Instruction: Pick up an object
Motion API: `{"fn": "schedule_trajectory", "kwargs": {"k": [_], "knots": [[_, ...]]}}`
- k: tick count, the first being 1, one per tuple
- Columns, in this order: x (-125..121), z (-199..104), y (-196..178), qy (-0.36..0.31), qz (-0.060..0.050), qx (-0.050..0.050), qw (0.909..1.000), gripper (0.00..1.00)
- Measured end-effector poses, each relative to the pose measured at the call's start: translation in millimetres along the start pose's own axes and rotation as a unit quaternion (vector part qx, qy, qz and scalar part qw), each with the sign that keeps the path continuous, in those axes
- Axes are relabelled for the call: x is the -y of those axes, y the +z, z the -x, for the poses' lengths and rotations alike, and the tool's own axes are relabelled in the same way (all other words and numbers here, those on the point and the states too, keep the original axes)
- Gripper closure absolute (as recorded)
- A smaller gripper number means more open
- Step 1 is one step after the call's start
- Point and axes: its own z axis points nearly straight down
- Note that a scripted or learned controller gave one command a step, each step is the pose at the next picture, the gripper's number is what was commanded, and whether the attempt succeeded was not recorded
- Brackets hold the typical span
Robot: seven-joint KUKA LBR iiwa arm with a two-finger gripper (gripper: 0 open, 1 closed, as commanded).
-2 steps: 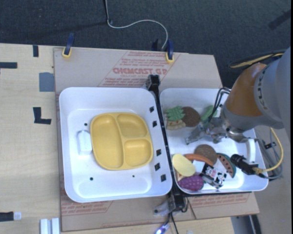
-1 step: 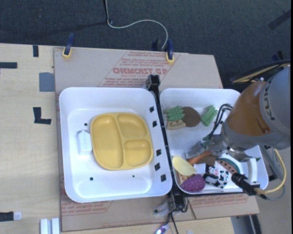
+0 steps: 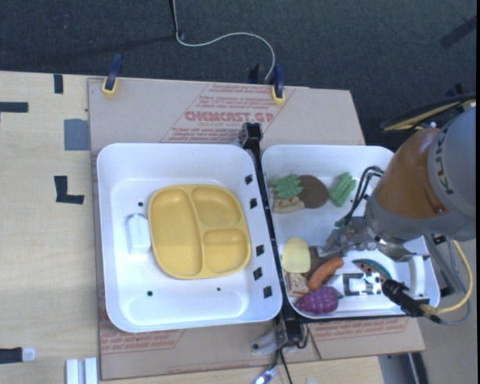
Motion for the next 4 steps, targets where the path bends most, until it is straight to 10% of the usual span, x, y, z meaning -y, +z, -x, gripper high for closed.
{"fn": "schedule_trajectory", "kwargs": {"k": [1,2,3,4], "knots": [[1.8,-0.1,2.7,0.000,-0.002,0.000,1.0000,0.00],[-58.9,22.0,9.6,-0.002,0.000,-0.002,1.0000,0.00],[-7.5,2.1,8.7,0.001,0.002,0.001,1.0000,0.00],[-92.8,19.9,9.5,-0.002,0.002,0.000,1.0000,0.00]]}}
